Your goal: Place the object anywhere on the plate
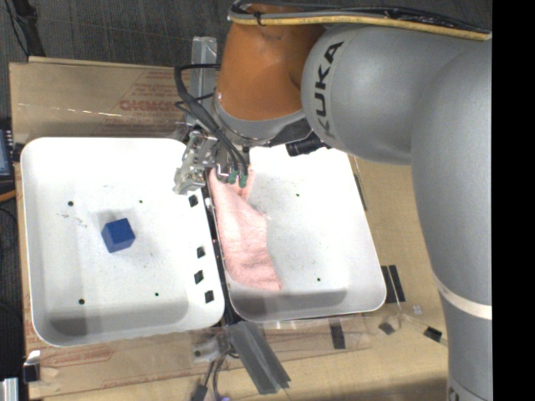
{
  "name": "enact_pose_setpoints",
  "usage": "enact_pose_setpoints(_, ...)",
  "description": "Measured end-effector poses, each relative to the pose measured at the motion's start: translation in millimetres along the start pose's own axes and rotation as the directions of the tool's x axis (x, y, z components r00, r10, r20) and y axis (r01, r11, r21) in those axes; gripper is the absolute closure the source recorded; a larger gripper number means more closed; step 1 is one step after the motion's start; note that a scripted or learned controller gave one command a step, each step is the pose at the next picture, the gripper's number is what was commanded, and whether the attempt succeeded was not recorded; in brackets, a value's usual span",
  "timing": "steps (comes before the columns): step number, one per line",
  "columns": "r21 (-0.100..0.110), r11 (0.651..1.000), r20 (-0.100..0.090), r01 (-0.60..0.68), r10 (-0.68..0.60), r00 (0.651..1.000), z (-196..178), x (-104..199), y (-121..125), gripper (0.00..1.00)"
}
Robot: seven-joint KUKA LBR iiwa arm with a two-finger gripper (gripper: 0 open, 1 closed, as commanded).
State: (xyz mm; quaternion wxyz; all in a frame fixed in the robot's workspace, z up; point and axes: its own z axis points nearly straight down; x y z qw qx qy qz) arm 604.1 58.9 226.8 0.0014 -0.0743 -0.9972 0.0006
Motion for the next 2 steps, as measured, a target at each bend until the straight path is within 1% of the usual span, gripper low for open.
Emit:
enact_pose_setpoints(1, 0.0, 0.988, 0.001, 0.153, -0.153, 0.988, -2.9, 36.9, 33.8, 1.0)
enact_pose_setpoints(2, 0.0, 0.988, 0.001, 0.152, -0.152, 0.988, -2.9, 36.8, 33.5, 0.0)
